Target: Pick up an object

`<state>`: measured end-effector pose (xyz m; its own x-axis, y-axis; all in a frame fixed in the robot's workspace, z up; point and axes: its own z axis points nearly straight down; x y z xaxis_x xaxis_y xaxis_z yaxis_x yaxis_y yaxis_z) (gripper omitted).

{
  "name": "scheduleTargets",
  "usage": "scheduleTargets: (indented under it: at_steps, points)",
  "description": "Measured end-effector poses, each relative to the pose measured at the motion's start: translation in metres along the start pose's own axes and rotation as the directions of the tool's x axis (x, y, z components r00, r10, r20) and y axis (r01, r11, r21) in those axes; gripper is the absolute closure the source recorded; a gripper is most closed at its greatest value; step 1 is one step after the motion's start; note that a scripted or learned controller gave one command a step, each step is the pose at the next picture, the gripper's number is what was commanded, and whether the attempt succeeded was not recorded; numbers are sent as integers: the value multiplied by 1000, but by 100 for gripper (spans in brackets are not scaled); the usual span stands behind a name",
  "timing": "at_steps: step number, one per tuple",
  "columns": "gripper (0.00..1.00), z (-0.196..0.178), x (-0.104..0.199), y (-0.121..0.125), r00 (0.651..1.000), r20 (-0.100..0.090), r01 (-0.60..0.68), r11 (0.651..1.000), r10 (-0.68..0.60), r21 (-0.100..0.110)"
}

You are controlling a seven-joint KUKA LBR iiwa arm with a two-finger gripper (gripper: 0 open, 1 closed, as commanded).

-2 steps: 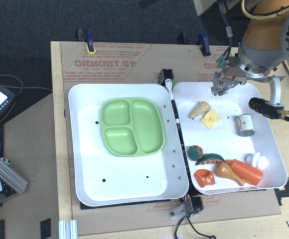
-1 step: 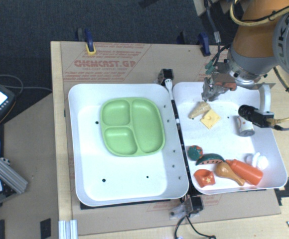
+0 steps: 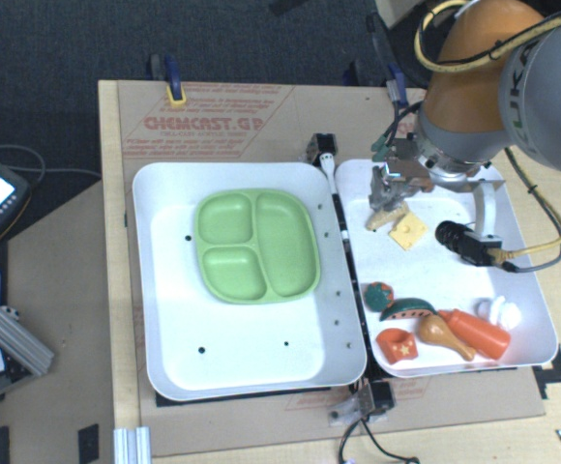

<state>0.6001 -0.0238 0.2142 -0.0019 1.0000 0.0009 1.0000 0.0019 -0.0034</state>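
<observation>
My gripper (image 3: 389, 201) reaches down into the far part of the right bin (image 3: 522, 259), its tips just above a pale yellow cheese wedge (image 3: 403, 228). The metal fingers (image 3: 385, 189) hang close together over the wedge's left end; I cannot make out whether they touch it. Near the bin's front edge lie a red-and-green ball-like piece (image 3: 378, 294), a green-and-dark slice (image 3: 405, 308), a red pepper-like piece (image 3: 396, 344), a brown drumstick (image 3: 439, 332), an orange carrot (image 3: 478, 333) and a small white object (image 3: 502, 310).
The left bin (image 3: 164, 336) holds a green divided plate (image 3: 257, 245) in its far half. A hinge strip (image 3: 342, 240) runs between the two bins. Brown board (image 3: 203, 119) surrounds them.
</observation>
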Motion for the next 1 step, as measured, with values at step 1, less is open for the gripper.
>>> scheduleTargets:
  at_steps: [1]
  points:
    - [100,-4,5,6,1000,1,-1,1000,1,-5]
